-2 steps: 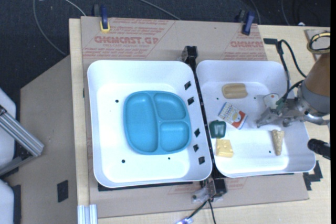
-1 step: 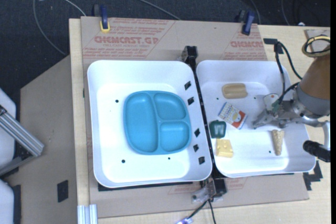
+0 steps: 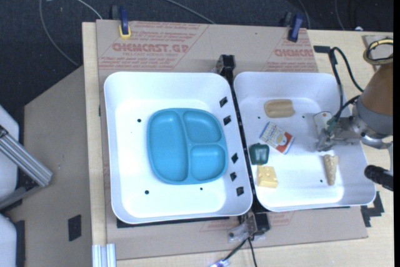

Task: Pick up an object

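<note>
Cardboard covers the counter (image 3: 187,40), and on it sit two white bins side by side: the left bin (image 3: 125,134) carries a blue divided plate (image 3: 186,146), the right bin (image 3: 300,191) a scatter of small things. From the right edge the arm brings its pincer (image 3: 325,134) down into the right bin's far-right part, low over the floor; whether it is spread or closed I cannot tell at this size, and nothing can be made out in its hold. Nearest to it is a cone (image 3: 329,169), a pale tapered piece lying just below the pincer toward the near rim, its long axis running roughly away from the camera, not across the bin. I judge this the likeliest pick, needing a short shift toward the near rim and a grip across the narrow width. Farther left lie a small packet (image 3: 276,136), a tan bun (image 3: 279,108), a green piece (image 3: 259,153) and a yellow block (image 3: 267,177).
</note>
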Available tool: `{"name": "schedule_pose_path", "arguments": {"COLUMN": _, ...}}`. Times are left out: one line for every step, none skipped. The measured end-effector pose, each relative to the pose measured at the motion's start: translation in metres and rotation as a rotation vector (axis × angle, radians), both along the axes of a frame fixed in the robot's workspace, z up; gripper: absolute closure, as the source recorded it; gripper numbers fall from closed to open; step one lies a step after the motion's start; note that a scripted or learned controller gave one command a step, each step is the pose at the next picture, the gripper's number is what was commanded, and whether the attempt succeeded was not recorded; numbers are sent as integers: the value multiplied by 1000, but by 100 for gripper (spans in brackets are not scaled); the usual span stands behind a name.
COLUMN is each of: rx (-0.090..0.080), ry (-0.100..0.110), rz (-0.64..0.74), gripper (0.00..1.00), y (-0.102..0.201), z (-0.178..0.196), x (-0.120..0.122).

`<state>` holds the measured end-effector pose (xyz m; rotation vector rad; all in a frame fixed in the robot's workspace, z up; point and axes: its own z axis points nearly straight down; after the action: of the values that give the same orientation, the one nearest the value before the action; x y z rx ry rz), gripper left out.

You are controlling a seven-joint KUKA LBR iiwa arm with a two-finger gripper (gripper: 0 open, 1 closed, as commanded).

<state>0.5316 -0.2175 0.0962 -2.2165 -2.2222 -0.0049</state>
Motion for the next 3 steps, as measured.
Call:
{"name": "schedule_pose_path", "arguments": {"rx": -6, "ry": -4, "rz": -2, "gripper": 100, "y": -2, "z": 44, "x": 5}}
{"name": "schedule_pose_path", "arguments": {"rx": -7, "ry": -7, "rz": -1, "gripper": 100, "y": 4, "z": 107, "x": 4}}
{"name": "schedule_pose_path", "arguments": {"rx": -8, "ry": -9, "rz": -1, "gripper": 100, "y": -1, "z": 171, "x": 8}}
